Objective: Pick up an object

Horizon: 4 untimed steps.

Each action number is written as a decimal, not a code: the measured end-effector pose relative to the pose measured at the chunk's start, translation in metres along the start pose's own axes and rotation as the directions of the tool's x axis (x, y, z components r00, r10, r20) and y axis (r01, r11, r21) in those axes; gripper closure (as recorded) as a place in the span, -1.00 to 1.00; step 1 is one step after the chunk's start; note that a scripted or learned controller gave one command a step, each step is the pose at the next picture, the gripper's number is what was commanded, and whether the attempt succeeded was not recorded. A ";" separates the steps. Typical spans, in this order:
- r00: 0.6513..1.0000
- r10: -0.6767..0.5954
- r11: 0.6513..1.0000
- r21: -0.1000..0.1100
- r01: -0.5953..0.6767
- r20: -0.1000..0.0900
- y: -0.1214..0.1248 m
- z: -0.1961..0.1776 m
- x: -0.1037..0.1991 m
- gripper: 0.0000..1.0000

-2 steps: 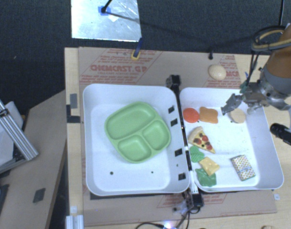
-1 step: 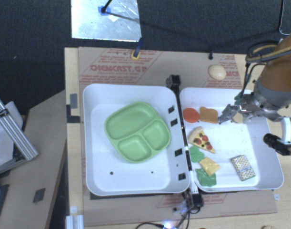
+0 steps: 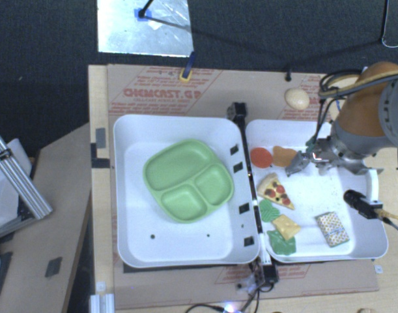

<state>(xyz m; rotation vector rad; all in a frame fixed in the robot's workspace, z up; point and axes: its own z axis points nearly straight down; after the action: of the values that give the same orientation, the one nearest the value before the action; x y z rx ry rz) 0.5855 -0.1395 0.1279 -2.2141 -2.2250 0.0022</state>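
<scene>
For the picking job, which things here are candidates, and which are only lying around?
Candidates, in the right bin: pizza slice, red disc, orange piece, yellow piece, green pieces, patterned block; plus the gripper.

Lying around: green divided plate, left bin, egg-shaped object, foil sheet.

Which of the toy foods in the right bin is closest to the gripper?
The orange piece beside the red round one, at the bin's far end. It lies just left of the gripper; the pizza slice sits farther off.
</scene>
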 end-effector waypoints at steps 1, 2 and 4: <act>1.000 0.003 1.000 -0.001 -0.003 0.000 0.000 0.046 0.001 -1.00; 1.000 0.004 1.000 -0.008 -0.004 0.002 0.002 0.032 0.000 1.00; 1.000 0.000 1.000 -0.010 0.000 0.002 0.007 -0.061 0.009 1.00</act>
<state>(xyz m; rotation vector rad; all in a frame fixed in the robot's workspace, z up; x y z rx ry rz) 0.5931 -0.1306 0.1888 -2.2198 -2.2311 -0.0061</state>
